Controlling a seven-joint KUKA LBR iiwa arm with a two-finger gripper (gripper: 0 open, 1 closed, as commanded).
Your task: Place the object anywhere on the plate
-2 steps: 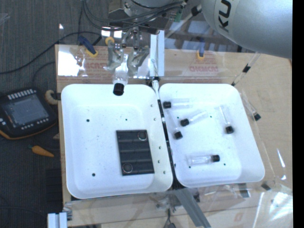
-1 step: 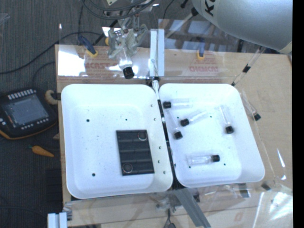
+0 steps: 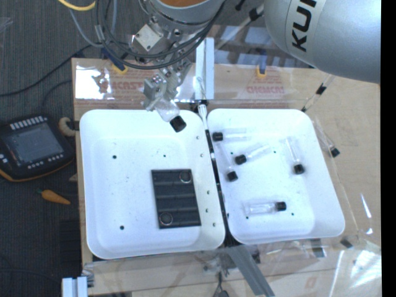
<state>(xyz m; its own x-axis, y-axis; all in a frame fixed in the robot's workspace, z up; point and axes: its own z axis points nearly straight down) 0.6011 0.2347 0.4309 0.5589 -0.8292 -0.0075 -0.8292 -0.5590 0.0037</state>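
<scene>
Step in hand: carry to the plate (image 3: 176,198), the dark ribbed slab lying low in the left bin (image 3: 111,166).

- Task's thing: a clear vial (image 3: 171,116) with a black cap, hanging at a tilt over the far edge of the left bin, cap pointing down toward the bins' shared wall. Well apart from the plate.
- To do it well, I'd bring the arm toward the near side until the vial is over the slab's middle, then lower before letting go. The vial is round and would likely roll off a ribbed surface if dropped from height.
- I'd steer clear of the two small rings on the slab, one at its far corner, one at its near end.
- Spare vials (image 3: 263,208) lie in the right bin (image 3: 309,166); nothing to do with them.

Claw (image 3: 162,101): narrowed onto the vial's clear end, cap sticking out below. Touching nothing else, as far as I can judge.
</scene>
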